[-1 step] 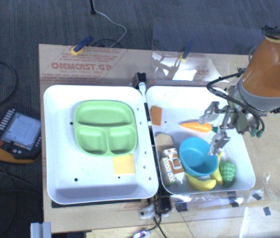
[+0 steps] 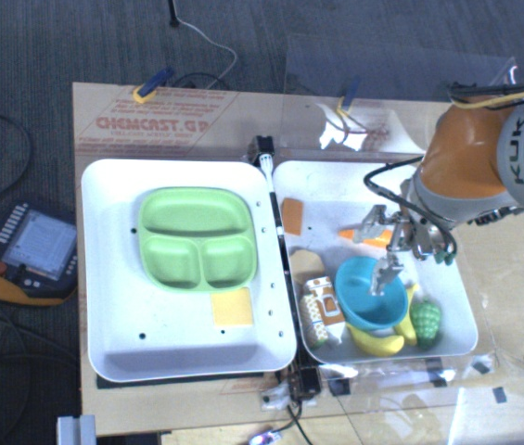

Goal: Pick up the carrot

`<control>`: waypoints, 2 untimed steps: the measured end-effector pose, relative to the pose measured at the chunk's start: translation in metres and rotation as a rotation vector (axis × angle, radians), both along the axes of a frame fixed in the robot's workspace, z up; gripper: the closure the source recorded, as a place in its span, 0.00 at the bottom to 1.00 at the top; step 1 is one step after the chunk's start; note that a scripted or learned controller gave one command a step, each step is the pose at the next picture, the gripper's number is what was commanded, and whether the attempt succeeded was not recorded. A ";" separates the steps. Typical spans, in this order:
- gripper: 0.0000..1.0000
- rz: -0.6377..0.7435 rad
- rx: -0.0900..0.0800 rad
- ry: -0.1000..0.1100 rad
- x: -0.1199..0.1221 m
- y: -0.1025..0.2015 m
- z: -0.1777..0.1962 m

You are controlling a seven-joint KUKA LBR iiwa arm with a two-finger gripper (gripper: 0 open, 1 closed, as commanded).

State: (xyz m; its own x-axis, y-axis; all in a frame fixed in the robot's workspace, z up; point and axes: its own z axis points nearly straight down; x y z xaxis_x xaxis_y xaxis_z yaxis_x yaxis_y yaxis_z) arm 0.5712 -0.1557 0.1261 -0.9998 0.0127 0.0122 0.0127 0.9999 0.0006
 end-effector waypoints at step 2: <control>1.00 -0.197 -0.008 -0.038 0.026 -0.031 -0.018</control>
